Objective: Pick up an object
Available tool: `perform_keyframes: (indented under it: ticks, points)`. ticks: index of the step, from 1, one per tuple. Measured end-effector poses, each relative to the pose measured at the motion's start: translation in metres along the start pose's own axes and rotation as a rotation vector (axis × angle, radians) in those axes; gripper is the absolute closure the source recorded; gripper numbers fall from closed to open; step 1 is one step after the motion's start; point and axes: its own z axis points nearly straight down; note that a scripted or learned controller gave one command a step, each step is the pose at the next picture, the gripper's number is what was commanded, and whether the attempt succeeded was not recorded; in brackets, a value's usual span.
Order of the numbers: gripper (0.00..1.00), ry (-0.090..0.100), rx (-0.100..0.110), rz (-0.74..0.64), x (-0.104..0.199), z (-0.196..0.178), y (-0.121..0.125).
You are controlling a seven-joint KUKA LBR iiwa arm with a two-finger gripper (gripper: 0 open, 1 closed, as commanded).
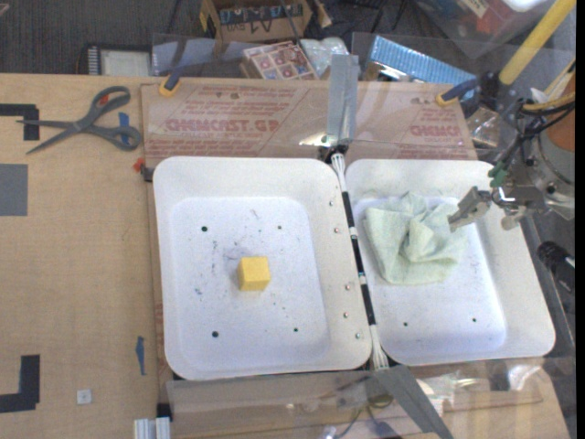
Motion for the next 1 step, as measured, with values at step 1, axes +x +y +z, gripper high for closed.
perform_keyframes:
  ticks: [1]
  points:
    - [0.0,-0.002,-0.005,-0.056,0.0213,-0.0298,0.0331]
